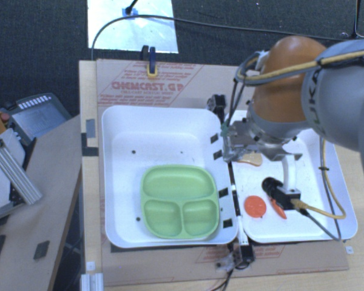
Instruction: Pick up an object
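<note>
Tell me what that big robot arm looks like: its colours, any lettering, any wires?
The arm is smooth grey metal with a rounded orange band above the wrist. Dark lettering runs down its grey casing. Yellow and grey cables run along its outside.

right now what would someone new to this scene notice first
The big grey arm with its orange band reaches in from the right and hangs over the right bin. A pale green divided tray lies in the left bin, toward its near side. In the right bin, a small orange-red disc lies near the front, and a tan piece peeks out beneath the arm's wrist.
</note>
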Controlling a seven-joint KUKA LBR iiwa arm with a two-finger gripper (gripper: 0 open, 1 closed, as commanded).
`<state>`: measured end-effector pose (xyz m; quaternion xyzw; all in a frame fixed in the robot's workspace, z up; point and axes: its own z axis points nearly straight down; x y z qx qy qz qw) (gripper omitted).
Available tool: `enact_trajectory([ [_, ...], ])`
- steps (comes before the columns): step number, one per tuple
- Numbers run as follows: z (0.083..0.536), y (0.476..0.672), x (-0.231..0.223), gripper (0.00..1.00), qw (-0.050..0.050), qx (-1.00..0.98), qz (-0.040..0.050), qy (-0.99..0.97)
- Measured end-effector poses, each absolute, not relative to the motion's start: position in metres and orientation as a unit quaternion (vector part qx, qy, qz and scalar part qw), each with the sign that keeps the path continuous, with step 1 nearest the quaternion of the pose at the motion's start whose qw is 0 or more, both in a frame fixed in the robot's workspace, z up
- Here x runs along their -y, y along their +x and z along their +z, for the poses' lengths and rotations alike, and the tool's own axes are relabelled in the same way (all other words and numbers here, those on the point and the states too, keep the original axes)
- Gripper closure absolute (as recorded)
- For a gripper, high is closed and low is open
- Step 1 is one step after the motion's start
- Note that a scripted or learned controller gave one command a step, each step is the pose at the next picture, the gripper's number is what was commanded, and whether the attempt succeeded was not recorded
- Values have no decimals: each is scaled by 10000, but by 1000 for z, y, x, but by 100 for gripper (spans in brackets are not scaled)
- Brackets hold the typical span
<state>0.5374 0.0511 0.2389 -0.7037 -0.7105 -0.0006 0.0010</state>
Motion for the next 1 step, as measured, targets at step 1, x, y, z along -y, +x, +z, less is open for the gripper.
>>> enact_trajectory([
  [1,232,513,-101,100,14,7105,-2,-7037],
])
